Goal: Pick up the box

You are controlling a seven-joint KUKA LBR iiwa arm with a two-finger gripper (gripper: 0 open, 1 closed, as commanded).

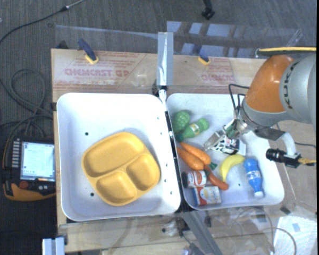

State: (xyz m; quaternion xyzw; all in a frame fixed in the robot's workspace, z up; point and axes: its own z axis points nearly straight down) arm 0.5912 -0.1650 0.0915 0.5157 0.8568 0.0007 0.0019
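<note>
Seen from above, two shallow white bins sit side by side on a wooden bench (111, 70). The left bin (74, 116) holds a yellow divided tray (121, 167) with three compartments, lying near the bin's centre.

The right bin (274, 190) is crowded. A green toy vegetable (181, 120) and a green bottle (195, 127) lie in its upper left part. Below them two orange carrots (194, 154) run slantwise, with a small can (195, 178) just under them. The box (209, 195), red and white, lies flat at the lower middle of the frame, against the bin's near wall and just below the can. A yellow banana (231, 165) curves at the bin's centre, and a blue bottle (253, 177) lies to its right.

The grey arm with its orange band (267, 89) reaches in from the right of the frame. Its end effector (221, 140) hangs low over the middle of the right bin, above the banana and beside a small black-and-white item (227, 145); whether its fingers are apart or closed cannot be told. It is well apart from the box.

At the far left of the frame, a handheld control pendant (31, 168) with a lit screen rests on the grey floor.
</note>
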